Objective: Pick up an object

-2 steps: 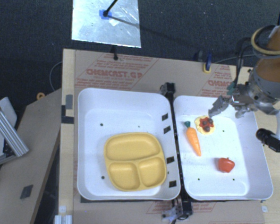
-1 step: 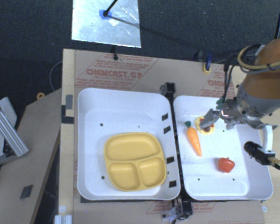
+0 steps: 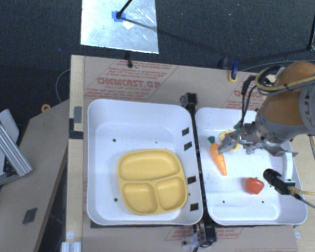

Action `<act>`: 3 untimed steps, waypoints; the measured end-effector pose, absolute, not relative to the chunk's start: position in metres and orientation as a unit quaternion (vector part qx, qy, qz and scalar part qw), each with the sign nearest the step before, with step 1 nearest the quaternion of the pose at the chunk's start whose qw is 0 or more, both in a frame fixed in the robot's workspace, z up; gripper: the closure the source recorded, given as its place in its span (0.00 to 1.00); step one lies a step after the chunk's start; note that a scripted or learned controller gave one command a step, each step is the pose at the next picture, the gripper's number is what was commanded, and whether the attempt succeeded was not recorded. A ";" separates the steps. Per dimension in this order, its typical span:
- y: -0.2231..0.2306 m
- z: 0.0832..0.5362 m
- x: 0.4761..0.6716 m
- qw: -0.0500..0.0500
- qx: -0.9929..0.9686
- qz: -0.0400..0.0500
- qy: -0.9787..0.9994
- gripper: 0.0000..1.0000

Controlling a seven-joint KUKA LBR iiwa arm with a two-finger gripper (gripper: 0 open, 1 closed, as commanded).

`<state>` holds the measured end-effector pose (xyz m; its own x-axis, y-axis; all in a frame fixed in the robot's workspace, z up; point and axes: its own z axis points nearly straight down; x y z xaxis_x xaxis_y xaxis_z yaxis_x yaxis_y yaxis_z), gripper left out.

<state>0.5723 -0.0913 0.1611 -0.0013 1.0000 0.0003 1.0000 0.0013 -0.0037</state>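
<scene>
You see two white bins of smooth, slightly glossy plastic, the left bin [image 3: 100, 146] and the right bin [image 3: 248, 208]. In the left one lies a yellow divided tray [image 3: 151, 181], smooth moulded plastic with a soft sheen. The orange carrot [image 3: 218, 159] and the red pepper [image 3: 254, 185] in the right bin look like glossy toy plastic. Under the bins you have a sheet of matt brown cardboard [image 3: 144, 79] with red print, on a pale, matt wood-like table [image 3: 49, 159]. Behind it lies a grey metallic plate [image 3: 119, 19], dull and scuffed. The arm [image 3: 292, 99] shows a smooth orange band with a gentle shine.
</scene>
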 end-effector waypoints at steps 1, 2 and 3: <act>-0.095 0.103 0.579 0.001 -0.707 0.001 -0.707 0.00; -0.096 0.117 0.581 -0.001 -0.707 0.000 -0.708 1.00; -0.095 0.171 0.593 -0.003 -0.706 -0.002 -0.709 1.00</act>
